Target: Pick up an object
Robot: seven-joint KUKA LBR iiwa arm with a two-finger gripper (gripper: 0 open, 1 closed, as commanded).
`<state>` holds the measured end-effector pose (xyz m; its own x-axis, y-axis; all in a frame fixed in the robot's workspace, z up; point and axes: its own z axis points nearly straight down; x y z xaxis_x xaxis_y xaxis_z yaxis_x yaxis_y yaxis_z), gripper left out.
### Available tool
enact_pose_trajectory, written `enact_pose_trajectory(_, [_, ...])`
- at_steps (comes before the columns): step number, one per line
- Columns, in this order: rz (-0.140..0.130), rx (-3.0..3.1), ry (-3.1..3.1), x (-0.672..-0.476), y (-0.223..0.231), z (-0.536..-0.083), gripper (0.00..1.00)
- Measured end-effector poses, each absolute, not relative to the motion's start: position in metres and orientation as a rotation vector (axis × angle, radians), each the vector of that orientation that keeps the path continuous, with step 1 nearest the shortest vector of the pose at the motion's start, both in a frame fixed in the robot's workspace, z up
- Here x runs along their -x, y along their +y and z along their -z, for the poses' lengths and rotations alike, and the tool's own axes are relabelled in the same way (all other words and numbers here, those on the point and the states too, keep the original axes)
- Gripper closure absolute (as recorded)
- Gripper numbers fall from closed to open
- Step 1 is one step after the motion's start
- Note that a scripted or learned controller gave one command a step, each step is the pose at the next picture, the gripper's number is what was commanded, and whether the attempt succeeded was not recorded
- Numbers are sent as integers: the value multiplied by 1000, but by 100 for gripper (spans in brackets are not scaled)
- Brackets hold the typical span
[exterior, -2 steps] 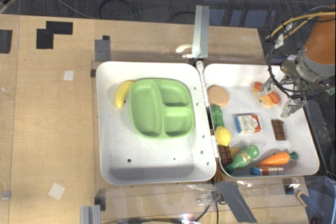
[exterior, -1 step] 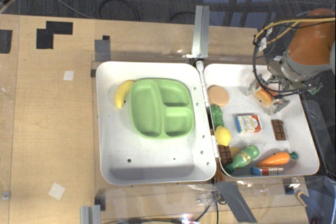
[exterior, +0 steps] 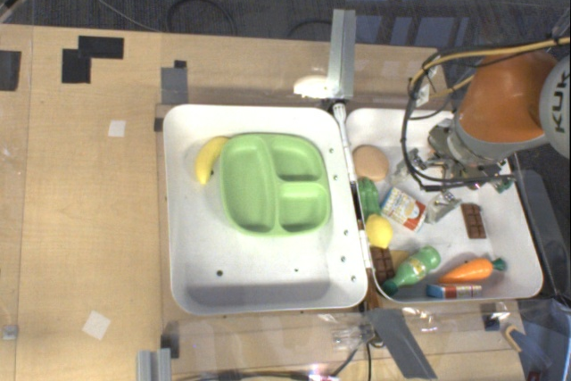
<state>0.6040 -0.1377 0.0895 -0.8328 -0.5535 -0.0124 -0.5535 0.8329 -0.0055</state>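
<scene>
The grey arm's gripper [exterior: 443,208] hangs over the crowded right white bin [exterior: 526,277], near the small snack packet [exterior: 402,209]; whether it grasps anything, I cannot tell.

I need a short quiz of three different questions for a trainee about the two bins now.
1. True or false: the banana touches the green divided plate.
2. Which bin holds the toy carrot: A left, B right?
3. Fill in: the arm's orange band is above the ____ bin.

Key: 1 true. 2 B, the right bin. 3 right.
</scene>
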Motion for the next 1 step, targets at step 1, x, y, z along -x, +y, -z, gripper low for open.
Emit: enact_pose_trajectory(1, [6,866,3003,-595,-145,-90,0])
